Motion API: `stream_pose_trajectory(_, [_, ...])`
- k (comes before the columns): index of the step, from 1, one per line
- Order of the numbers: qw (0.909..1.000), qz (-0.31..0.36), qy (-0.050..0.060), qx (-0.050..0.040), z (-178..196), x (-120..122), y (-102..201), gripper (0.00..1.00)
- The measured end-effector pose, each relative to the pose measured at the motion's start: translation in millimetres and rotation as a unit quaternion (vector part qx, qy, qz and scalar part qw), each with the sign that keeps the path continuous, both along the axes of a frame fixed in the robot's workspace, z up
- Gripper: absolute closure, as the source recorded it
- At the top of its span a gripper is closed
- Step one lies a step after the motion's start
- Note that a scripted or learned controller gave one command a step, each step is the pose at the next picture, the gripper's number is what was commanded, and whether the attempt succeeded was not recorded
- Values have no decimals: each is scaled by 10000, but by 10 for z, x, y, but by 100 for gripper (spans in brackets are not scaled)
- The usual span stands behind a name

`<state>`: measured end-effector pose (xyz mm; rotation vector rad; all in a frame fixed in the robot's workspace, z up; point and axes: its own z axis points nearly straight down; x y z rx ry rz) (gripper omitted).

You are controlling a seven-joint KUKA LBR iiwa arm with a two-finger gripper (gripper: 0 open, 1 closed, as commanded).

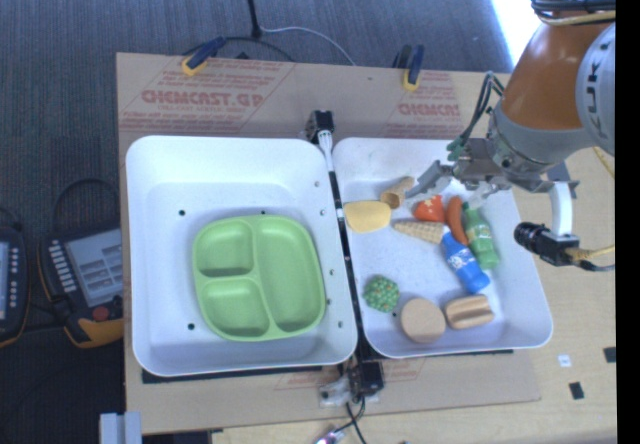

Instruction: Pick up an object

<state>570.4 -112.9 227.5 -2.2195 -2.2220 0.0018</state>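
camera view looks down at a slant on two white bins side by side on a brown board. the left bin point(160, 182) carries a green divided plate point(258, 275) at its middle and nothing else i can make out. the right bin point(525, 317) has all the pickable stuff: a yellow lemon-like piece point(366, 216) hard against the left wall, a small tan piece point(396, 192) above it, a cone point(418, 230), a red-orange piece point(430, 209), a carrot point(456, 218), a green bottle point(482, 240), a blue bottle point(465, 264), a green broccoli-like lump point(381, 293), a round tan bun point(422, 320) and a hot dog point(468, 311) along the lower edge.

the gripper point(468, 172) hangs over the upper middle of the right bin, just above the red-orange piece and the carrot. its fingers look spread, with nothing between them. so, as i judge it, the pick is not yet made; the whole grasp and lift are left.

for room: the central cluster is crowded, pieces touching or nearly so, and a descent there may nudge neighbours. the lemon-like piece sits tight to the wall, awkward. the broccoli-like lump and the bun have more bare floor around them.
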Motion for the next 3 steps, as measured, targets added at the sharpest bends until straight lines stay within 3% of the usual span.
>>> stream_pose_trajectory(1, [9999,-161,9,-5,-765,31,-498,0])
stream_pose_trajectory(2, [9978,653,-30,67,-1164,94,-639,0])
stream_pose_trajectory(3, [9839,1784,-25,73,-1295,17,-648,0])
